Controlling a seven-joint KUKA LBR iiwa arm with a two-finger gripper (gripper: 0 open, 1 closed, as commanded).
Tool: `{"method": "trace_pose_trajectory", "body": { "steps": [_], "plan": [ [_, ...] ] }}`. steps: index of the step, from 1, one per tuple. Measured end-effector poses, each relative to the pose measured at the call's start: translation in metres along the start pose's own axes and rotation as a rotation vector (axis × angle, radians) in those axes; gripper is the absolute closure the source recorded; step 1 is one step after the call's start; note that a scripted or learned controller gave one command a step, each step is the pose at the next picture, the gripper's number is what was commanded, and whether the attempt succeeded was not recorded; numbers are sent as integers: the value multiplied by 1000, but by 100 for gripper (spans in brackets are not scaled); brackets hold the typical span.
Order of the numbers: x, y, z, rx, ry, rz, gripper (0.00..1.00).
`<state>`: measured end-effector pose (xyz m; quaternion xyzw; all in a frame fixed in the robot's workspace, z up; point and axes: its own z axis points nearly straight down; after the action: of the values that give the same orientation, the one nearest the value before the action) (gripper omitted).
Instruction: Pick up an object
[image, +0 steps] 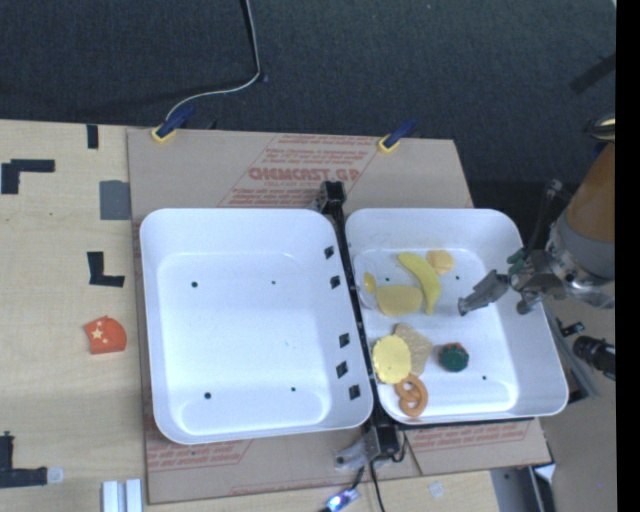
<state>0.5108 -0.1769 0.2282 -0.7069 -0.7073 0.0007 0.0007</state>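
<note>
The gripper (482, 295) hangs over the right bin (500, 230); whether it is wide or narrow I cannot tell. Left of it lie a yellow banana (422, 279), a round yellow piece (392, 356), a pretzel (411, 396) and a dark green ball (454, 357); the left bin (160, 235) sits alongside on the bench (60, 300).
</note>
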Motion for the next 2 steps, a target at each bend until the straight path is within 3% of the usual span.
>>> {"method": "trace_pose_trajectory", "body": {
  "steps": [1, 2],
  "plan": [
    [16, -12, 149, -2, 1, 2, 0],
    [16, -10, 130, -6, 4, -1, 100]
  ]
}}
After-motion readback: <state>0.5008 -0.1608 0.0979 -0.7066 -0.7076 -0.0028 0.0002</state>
